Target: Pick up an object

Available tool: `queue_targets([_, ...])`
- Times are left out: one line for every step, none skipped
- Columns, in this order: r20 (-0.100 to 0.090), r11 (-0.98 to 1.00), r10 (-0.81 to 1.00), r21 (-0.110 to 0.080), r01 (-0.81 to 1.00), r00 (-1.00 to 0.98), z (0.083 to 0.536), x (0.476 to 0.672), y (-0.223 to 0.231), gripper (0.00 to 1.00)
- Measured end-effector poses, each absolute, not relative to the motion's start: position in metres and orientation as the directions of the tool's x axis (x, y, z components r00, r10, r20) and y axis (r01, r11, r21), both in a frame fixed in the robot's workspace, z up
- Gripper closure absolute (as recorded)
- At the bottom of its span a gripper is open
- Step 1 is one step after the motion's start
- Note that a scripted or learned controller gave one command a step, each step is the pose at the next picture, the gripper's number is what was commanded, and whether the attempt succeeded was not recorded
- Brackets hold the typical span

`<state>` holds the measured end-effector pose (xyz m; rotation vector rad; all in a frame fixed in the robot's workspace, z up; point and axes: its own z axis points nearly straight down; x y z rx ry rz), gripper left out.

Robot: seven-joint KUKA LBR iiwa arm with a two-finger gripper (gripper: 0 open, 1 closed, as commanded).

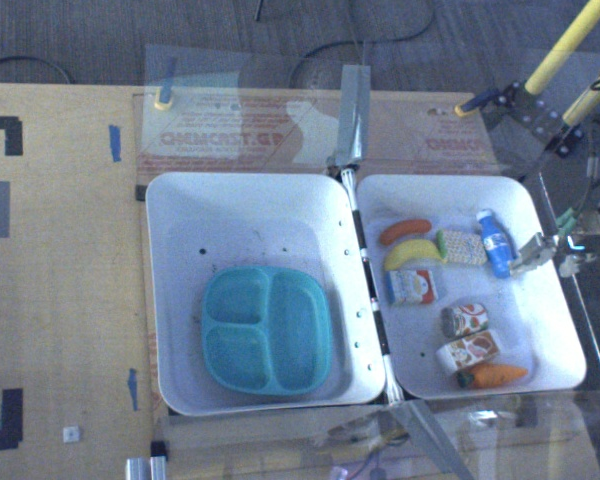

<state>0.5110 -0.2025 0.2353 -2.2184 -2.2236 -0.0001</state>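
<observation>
In the camera view, the desk (pixel 60 268) carries two white bins side by side. The left bin (pixel 170 208) holds a teal divided tray (pixel 267 328). The right bin (pixel 550 368) holds the candidates for picking: a blue bottle (pixel 495 245) at two o'clock, a red sausage (pixel 406 230) and a banana (pixel 413 254) at ten o'clock, a speckled block (pixel 461 247) between banana and bottle, a small carton (pixel 412 287) near nine o'clock, a can (pixel 465 319) and a box (pixel 468 351) toward six o'clock, and a carrot (pixel 492 375) touching the box. The end effector (pixel 536 253) sits at the bin's three o'clock rim, just beside the bottle; whether it is apart or together cannot be told, and nothing is visibly held. The risk is crowding: the bottle lies near the bin wall, so a descent could strike the rim or nudge the bottle aside. The bottle, probably round, could roll out of a squeeze, and neighbours packed together invite a double or glancing grasp.
</observation>
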Motion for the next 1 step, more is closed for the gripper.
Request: queue_targets([-0.001, -0.024, 1.000, 0.002, 1.000, 0.024, 0.1516, 0.6067, -0.2126, 0.00])
